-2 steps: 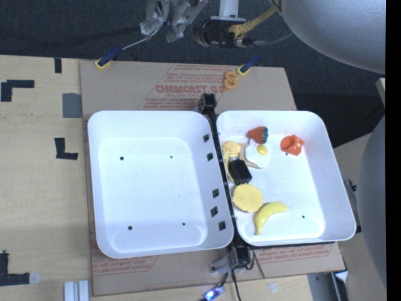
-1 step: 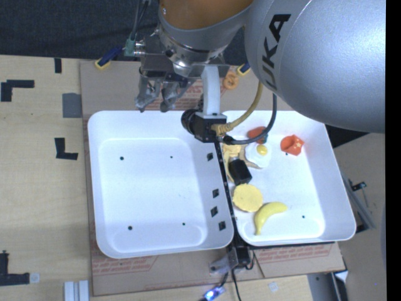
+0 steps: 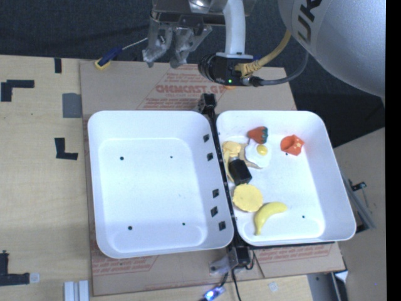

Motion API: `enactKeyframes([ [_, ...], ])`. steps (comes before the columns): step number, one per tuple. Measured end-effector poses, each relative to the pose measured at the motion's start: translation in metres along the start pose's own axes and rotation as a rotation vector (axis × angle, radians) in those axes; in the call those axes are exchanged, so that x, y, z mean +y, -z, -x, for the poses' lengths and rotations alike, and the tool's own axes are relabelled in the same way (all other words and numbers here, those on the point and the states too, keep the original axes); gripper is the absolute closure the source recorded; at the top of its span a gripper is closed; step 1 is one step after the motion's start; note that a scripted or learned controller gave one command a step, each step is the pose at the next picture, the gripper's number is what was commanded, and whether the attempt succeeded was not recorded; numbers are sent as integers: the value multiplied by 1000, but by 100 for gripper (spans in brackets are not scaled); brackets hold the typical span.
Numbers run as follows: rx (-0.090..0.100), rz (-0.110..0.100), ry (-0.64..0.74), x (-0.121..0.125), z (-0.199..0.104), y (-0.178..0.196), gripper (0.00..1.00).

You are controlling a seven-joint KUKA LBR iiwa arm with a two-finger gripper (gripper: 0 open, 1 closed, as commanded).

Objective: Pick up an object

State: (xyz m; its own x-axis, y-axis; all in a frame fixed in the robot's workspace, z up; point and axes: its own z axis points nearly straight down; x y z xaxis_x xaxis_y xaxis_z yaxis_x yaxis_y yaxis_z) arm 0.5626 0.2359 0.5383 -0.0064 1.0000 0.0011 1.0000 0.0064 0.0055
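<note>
Banana [image 3: 268, 214] sat low in right bin [image 3: 326, 187] with other toys — gripper [image 3: 169, 52] hovered upper frame, fingers slightly apart, empty, probably staging.

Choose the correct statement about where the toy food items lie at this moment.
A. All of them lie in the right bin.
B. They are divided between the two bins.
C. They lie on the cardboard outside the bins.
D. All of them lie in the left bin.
A: the banana, yellow disc, fried egg and the other pieces all sit inside the right bin.
</note>
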Motion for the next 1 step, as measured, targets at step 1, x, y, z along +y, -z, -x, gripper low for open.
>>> enactKeyframes([
  [1, -7, -18, -1, -43, 1, -73, 100],
])
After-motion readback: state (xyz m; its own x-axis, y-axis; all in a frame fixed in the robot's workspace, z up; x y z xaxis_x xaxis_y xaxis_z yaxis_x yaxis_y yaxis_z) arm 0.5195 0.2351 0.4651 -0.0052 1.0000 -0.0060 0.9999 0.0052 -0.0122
